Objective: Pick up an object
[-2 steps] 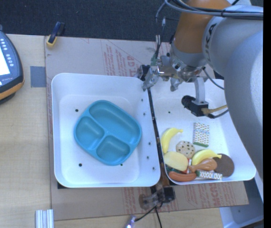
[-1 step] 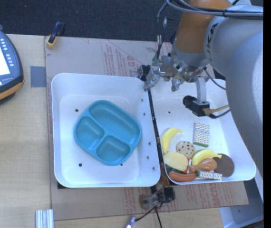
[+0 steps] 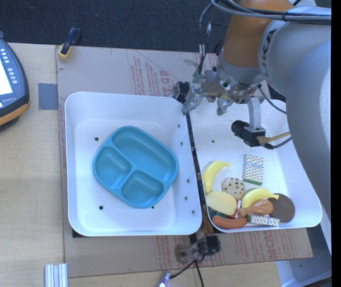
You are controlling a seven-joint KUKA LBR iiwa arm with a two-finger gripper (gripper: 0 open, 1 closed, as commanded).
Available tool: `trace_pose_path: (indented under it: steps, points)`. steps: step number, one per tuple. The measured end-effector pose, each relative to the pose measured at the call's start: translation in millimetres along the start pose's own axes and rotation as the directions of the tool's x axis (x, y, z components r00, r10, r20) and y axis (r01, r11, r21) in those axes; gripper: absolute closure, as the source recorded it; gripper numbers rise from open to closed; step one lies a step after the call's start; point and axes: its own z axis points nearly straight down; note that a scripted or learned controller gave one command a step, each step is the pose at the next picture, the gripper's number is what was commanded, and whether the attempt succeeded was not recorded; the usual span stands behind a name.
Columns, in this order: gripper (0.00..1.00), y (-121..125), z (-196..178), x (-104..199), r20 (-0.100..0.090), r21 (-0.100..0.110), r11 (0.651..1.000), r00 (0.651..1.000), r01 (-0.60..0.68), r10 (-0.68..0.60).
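My pincer (image 3: 212,99) hangs at the upper middle of the frame; apart or together, I cannot tell. The banana (image 3: 214,173) lies lower right, edging the toy food (image 3: 248,207). I should descend straight across it, clear of the bin wall (image 3: 192,154).

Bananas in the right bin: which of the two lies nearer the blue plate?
The leftmost banana, just left of the cookie; the other banana lies farther right, by the brown disc.

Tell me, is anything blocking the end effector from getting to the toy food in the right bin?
Nothing visible. The end effector hangs over the far end of the right bin, the toy food lies at its near end, with bare white floor between.
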Motion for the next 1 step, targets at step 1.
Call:
trace_pose_path:
  steps: [1]
  points:
    - [0.00, 0.0, 0.0, -0.3, 0.000, 0.000, 1.000, 1.000, 0.001, -0.001]
